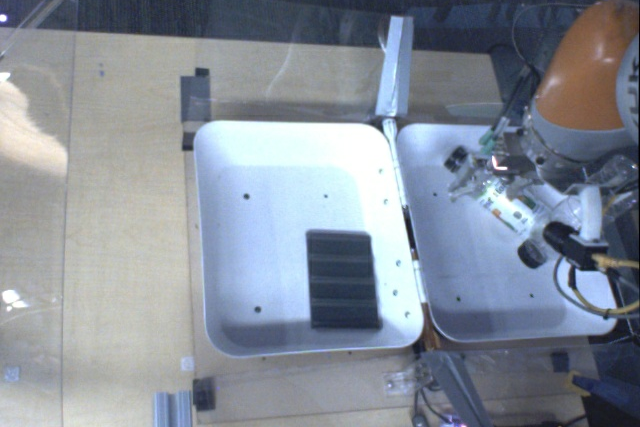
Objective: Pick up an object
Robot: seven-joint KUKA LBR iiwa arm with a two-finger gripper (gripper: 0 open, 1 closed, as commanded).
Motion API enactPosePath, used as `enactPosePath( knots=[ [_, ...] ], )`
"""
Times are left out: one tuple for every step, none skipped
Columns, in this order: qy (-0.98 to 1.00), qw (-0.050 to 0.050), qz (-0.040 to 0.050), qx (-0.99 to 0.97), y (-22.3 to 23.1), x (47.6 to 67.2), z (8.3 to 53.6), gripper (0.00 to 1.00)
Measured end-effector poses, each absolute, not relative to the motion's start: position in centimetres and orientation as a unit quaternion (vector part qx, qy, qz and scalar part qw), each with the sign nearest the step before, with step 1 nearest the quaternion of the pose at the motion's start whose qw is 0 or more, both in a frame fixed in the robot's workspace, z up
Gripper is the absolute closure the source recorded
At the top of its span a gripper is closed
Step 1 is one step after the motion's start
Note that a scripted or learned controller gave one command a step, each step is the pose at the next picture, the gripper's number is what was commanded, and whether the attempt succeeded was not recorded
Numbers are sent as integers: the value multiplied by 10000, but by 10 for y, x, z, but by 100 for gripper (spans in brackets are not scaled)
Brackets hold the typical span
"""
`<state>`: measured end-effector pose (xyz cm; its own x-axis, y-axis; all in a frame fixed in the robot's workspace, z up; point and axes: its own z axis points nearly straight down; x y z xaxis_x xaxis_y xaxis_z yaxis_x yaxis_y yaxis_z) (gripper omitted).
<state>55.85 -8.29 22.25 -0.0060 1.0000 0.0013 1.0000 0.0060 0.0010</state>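
A black ribbed rectangular block [343, 280] lies flat in the left bin [230, 215], toward its front right. My gripper [468, 172] hangs low over the back part of the right bin [470, 300], below the orange band of the arm [588, 65]. A small white piece with green marks [505, 208] sits just to the right of the gripper, close to the bin floor. Whether it is a loose object or part of the tool is unclear. Nothing can be seen held in the gripper.
A metal divider post [395, 65] stands at the back where the two bins meet. Black and yellow cables [580, 260] hang from the wrist over the right bin's right side. The wooden bench [110, 215] extends to the left of the bins.
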Motion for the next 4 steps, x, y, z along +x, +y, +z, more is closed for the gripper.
enactPosePath(
  knots=[
    [-7205,-15,-13,-6935,-139,604,201,0],
    [-7148,-48,-32,-6993,-174,632,98,0],
    [-7485,-17,-28,-6631,-183,654,88,0],
    [-8243,14,46,-5662,-174,667,88,0]
  ],
)
